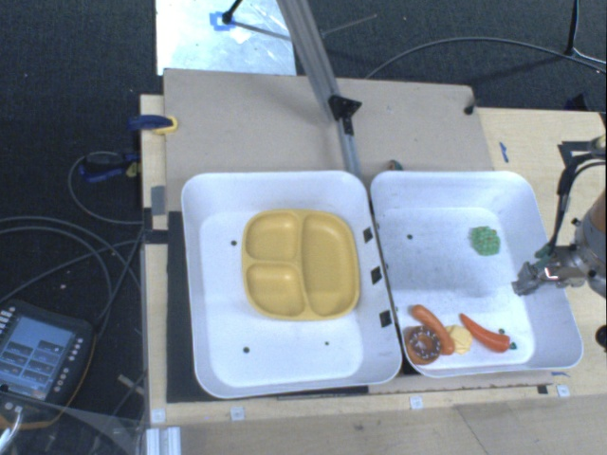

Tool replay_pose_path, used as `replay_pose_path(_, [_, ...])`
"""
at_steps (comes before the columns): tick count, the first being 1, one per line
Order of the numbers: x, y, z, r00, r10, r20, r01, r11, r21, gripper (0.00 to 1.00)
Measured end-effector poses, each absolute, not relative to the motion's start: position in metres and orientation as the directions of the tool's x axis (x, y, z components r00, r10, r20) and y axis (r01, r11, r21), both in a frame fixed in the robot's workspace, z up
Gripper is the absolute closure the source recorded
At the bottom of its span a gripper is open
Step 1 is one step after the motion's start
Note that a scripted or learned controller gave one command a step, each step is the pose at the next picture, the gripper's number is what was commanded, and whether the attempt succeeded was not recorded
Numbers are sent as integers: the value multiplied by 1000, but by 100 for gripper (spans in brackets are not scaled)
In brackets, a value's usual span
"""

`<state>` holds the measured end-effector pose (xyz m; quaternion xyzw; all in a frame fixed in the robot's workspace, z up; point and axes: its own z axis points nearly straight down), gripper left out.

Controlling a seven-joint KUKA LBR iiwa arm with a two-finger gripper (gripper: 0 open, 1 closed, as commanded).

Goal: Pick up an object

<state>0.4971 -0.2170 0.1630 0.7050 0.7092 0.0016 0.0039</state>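
Cardboard-topped counter [285, 121] carries two white bins. Right bin [446, 207] holds a green piece [485, 241] nr its far side; sausage [432, 327], donut [421, 344], yellow bit [460, 339] & red pepper [485, 333] along front wall. Gripper [539, 275] hangs at the bin's right edge, apart from all items; jaws' state can't be told. Left bin [218, 349] bears a yellow divided plate [302, 263].

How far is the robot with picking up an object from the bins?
Nothing looks picked up yet. The pincer is at the right bin's right edge, with nothing seen in it. The green piece, two sausages, the small yellow piece and the donut lie in the bin. Reaching, gripping and lifting remain.
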Motion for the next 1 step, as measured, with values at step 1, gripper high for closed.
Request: replay_pose_path(1, [499,-218,211,-6,1000,-3,1000,6,7,100])
